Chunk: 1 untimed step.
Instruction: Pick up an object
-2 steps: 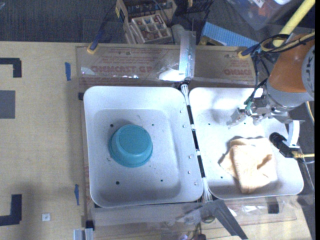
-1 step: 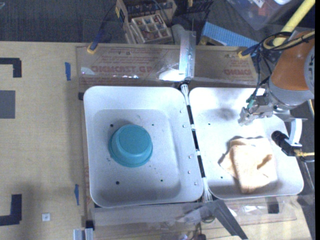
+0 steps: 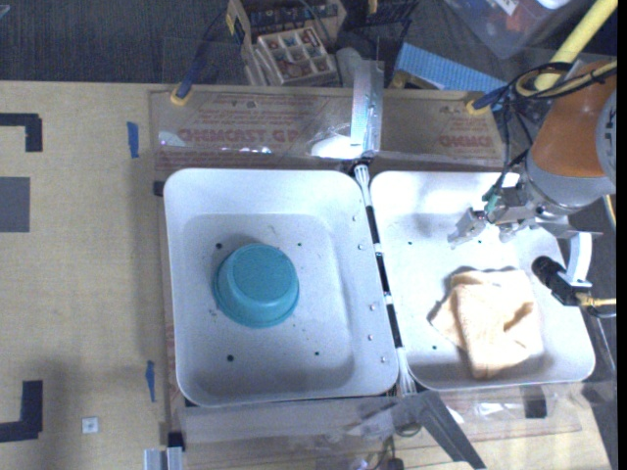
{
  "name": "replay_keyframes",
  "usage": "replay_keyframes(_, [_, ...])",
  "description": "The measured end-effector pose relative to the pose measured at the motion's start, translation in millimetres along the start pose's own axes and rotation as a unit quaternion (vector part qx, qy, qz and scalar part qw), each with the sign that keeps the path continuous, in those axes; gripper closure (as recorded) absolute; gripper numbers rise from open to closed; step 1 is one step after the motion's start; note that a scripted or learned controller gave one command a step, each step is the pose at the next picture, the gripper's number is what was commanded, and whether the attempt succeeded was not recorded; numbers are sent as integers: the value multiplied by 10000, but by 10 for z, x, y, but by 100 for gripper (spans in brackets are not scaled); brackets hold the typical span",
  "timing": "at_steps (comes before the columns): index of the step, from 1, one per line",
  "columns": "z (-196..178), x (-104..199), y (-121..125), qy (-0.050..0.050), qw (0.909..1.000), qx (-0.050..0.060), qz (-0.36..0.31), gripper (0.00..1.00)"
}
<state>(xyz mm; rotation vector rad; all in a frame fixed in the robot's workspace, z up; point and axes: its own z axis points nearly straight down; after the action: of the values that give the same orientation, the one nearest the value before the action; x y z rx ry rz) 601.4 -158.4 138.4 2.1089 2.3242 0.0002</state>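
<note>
A tan, crumpled cloth-like object (image 3: 495,323) lies in the right bin (image 3: 421,204), toward its front right. A teal bowl (image 3: 257,283) sits upside down in the middle of the left bin (image 3: 196,204). My gripper (image 3: 477,219) hangs over the back part of the right bin, just behind the tan object and apart from it. The grey arm with its orange band (image 3: 573,140) comes in from the right edge. Nothing shows in the gripper.
A metal divider rail (image 3: 377,262) runs between the two bins. Cardboard panels (image 3: 265,130) stand along the back rim. Cables and a black fitting (image 3: 554,277) hang by the right bin's right wall. Clutter lies on the floor beyond the bench.
</note>
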Motion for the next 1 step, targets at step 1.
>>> replay_keyframes(1, [510,-20,-414,8,10000,-29,-15,0])
